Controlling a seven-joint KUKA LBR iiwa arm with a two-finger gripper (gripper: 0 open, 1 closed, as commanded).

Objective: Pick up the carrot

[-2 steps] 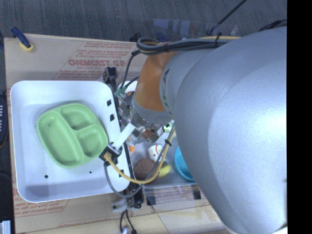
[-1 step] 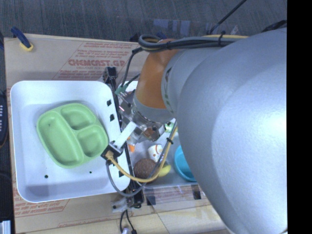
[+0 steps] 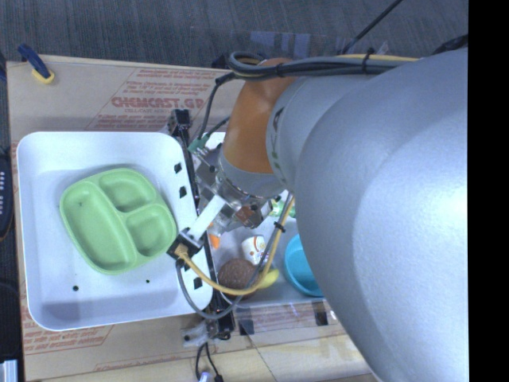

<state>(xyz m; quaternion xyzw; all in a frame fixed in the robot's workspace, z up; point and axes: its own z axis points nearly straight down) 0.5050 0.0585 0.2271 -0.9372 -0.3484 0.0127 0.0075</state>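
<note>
The end effector [image 3: 238, 211] hangs low in the right-hand shallow white bin [image 3: 208, 146], mostly masked by the grey arm with its orange band [image 3: 253, 130]; whether it is apart or together cannot be told. The carrot cannot be picked out among the clutter; a thin orange sliver by the bin divider may be it. Best to descend straight and stay off the divider wall. A brown round ball [image 3: 236, 273], a blue bowl [image 3: 301, 270] and yellow tubing crowd the room; the green sectioned plate [image 3: 118, 217] lies well apart in the left-hand bin.
</note>
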